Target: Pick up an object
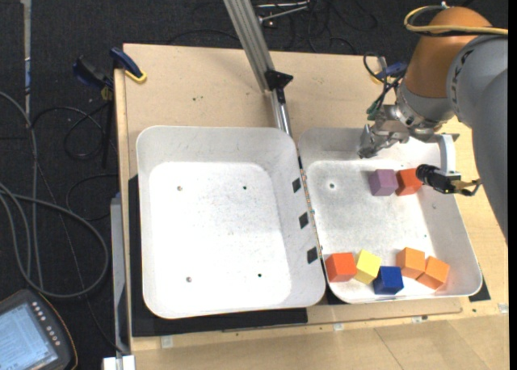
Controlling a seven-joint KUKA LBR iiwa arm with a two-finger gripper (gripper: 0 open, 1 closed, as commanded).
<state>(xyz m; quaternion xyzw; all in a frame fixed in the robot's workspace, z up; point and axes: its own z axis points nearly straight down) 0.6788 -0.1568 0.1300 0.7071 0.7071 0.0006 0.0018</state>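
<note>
The pincer [373,144], its state impossible to tell, is hanging over the right bin's [460,231] far edge near the purple block [383,182], which is probably light, rigid and best taken across two flat opposite faces.

Robotics lab: plywood bench [202,86], loose cables [48,142], teach pendant [28,336].
</note>
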